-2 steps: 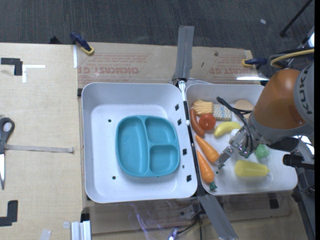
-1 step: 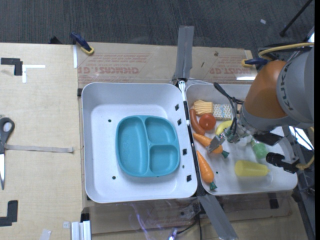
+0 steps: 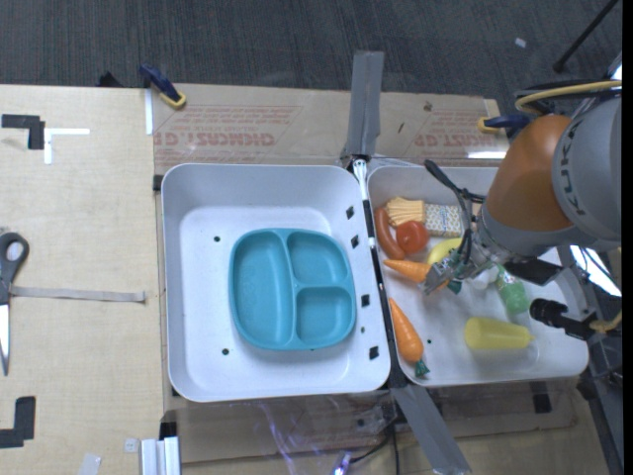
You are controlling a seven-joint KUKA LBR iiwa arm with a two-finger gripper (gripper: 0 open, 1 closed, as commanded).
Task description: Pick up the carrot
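Note:
An orange carrot (image 3: 405, 331) with a green stem end lies along the left wall of the right bin (image 3: 554, 359), near its front. A second, smaller orange carrot-like piece (image 3: 404, 267) lies a little farther back. My gripper (image 3: 438, 279) hangs low over the middle of the right bin. Its tip is right at the right end of that smaller orange piece, and about a hand's width behind and right of the stemmed carrot. I see nothing lifted.
The left bin (image 3: 188, 265) holds a teal divided plate (image 3: 293, 288). Crowded in the right bin are a red tomato (image 3: 411, 236), a sausage (image 3: 381, 228), a yellow cracker (image 3: 404, 210), a yellow block (image 3: 496, 334) and a green item (image 3: 512, 296). Scissors (image 3: 8, 265) lie far left.

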